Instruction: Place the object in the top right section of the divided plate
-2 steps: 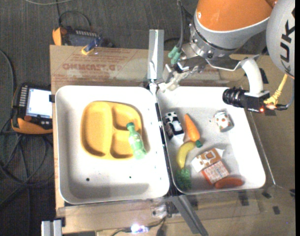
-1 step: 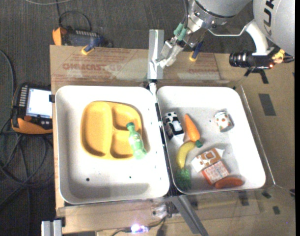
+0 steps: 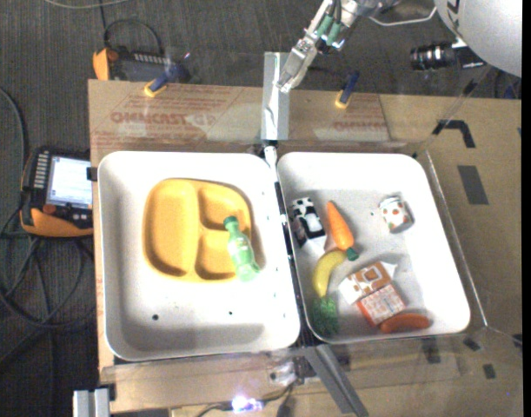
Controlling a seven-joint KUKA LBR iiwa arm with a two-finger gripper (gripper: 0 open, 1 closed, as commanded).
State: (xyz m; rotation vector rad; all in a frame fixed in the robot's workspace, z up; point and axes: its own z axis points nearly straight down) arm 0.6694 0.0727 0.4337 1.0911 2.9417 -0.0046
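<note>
One green bottle lies across the yellow divided plate; its label is unreadable. Far off, the gripper hangs; finger state: cannot tell.

Robotics lab: bench bins, floor cables.

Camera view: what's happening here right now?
The arm's gripper is raised above the bench's far edge, away from both bins. A green bottle lies in the yellow divided plate in the left bin, across its right-hand sections. The right bin holds a carrot, a banana and other toys.
</note>
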